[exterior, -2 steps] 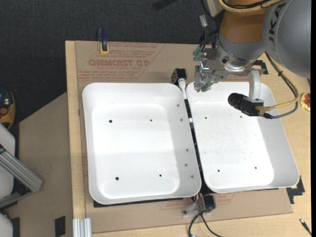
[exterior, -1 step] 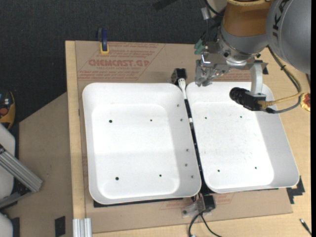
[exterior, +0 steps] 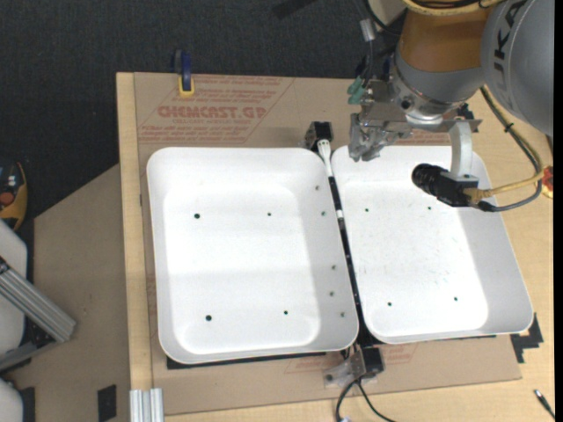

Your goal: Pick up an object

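A grey robot arm with an orange band reaches in from the upper right, its claw hanging over the top left corner of the right bin. Whether the claw is spread or pressed together cannot be told. No object to pick up can be made out in the right bin or the left bin, side by side on the brown surface.
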You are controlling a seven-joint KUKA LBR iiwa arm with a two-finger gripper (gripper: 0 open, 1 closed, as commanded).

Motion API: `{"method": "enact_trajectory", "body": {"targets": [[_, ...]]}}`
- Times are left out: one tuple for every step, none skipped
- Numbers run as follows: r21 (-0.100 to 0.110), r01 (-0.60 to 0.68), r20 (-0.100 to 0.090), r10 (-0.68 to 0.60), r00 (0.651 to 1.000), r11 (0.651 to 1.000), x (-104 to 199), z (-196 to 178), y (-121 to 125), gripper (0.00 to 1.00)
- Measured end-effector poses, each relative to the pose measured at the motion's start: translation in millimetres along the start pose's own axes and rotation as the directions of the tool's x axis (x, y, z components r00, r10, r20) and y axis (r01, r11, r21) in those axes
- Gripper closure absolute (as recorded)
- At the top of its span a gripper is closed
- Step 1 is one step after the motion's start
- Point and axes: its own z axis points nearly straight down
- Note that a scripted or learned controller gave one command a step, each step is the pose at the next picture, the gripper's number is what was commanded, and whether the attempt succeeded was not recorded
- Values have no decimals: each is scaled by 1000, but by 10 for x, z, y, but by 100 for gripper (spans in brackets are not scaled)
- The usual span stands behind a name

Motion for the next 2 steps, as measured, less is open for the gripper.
{"method": "enact_trajectory", "body": {"targets": [[-5,0,0,0,1000,1000,45,-249,-208,100],[-2,-2,0,2,1000,1000,-23,-422,-435,100]]}}
